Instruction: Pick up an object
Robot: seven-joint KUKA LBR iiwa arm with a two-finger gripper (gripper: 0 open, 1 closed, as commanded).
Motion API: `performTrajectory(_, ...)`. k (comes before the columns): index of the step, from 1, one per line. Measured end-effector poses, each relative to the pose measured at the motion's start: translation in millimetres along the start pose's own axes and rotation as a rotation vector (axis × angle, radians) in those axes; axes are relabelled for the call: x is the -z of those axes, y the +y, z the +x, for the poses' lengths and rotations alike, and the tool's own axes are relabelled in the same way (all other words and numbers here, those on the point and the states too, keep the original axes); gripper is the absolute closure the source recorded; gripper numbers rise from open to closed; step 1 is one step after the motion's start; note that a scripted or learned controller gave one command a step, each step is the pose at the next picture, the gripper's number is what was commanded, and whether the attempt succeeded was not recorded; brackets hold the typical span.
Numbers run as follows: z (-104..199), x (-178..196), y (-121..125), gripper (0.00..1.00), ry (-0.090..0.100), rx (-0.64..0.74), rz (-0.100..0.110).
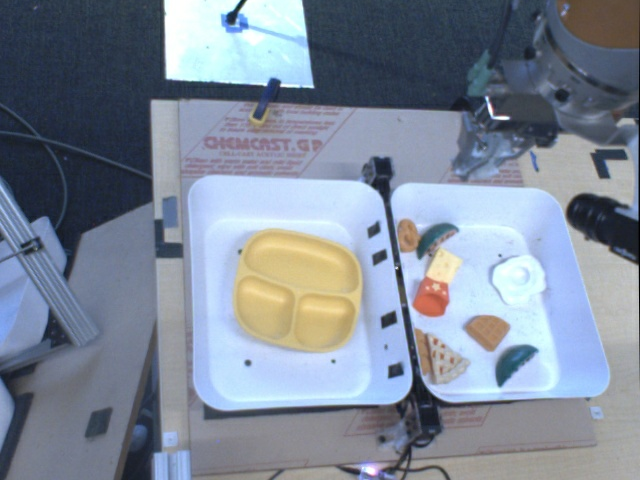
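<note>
Pale pizza wedge (445, 359) — brown-striped crust

Red print on cardboard sheet (300, 138) under the bins, above left bin (215, 268): reads approx. "CHEMCAST GP". Smaller red lines beside it illegible. Further red print at the sheet's bottom edge, unreadable.

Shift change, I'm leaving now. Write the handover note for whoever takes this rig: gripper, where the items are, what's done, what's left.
Gripper: above the far rim of the right bin, holding nothing visible; finger state unclear.
Right bin: fried egg, cheese wedge, red piece, toast-coloured piece, pizza slice, two green pieces, small brown piece.
Left bin: yellow divided tray.
Done: nothing picked.
Left: descend, grasp one item, lift.
</note>
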State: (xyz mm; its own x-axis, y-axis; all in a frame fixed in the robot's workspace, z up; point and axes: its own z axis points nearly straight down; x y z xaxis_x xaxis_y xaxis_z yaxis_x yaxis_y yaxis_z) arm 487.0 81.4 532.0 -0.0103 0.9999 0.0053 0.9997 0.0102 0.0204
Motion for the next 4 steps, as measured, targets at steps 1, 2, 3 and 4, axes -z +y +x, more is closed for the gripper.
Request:
performTrajectory(1, 52.9, -206.7, -5.8, 1.0, -0.008, -0.002, 0.034)
performTrajectory(2, 68.7, -351.7, 29.8, 1.0, -0.007, -0.009, 0.026)
performTrajectory(3, 50.2, -455.6, 176.9, 1.0, -0.007, -0.008, 0.012)
performTrajectory(4, 61.3, -446.6, 102.4, 1.0, -0.008, -0.011, -0.004)
